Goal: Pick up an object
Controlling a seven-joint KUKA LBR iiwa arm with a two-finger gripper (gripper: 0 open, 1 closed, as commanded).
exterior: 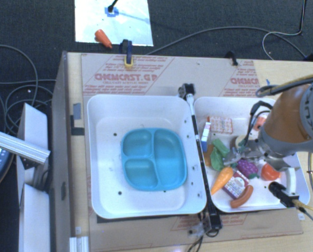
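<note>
Currently pincer [239, 152] low over green plastic leafy toy [218, 156], lower right; finger state unreadable. Centre on one item, avoid purple grape cluster [247, 167].

Floor [30, 20]: we saw dark carpet, cables trailing.
Bench [146, 70]: we saw a printed cardboard top.

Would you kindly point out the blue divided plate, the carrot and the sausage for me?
blue divided plate [154, 159]: camera view, centre divider.
carrot [221, 180]: camera view, middle of its orange body.
sausage [241, 197]: camera view, middle of its length.
</note>
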